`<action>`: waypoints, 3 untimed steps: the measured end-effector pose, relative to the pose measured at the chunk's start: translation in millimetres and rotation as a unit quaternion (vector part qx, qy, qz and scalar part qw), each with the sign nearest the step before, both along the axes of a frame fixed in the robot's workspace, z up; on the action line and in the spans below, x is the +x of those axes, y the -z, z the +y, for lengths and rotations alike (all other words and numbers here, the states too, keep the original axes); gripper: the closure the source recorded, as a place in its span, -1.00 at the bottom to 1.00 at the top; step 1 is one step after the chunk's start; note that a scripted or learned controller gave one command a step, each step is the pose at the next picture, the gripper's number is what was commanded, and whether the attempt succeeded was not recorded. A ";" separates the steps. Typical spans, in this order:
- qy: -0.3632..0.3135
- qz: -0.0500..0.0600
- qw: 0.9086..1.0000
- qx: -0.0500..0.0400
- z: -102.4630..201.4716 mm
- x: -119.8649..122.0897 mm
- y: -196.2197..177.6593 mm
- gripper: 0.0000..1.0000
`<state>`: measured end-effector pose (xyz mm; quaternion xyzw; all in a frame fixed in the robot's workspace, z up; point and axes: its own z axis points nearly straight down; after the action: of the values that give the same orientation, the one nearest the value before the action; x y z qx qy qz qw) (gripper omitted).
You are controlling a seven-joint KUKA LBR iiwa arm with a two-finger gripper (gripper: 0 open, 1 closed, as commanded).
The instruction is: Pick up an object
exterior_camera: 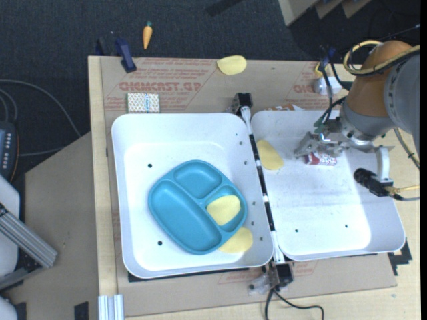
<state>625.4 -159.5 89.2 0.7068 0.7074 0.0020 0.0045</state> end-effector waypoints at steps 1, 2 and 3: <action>0.000 -0.004 1.000 0.000 0.3 2.2 -12.5 1.00; -0.001 -0.005 1.000 -0.001 0.5 2.6 -22.4 1.00; -0.001 -0.006 1.000 -0.001 0.7 3.2 -32.5 1.00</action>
<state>628.7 -158.8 121.8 0.7059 0.7083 0.0051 0.0098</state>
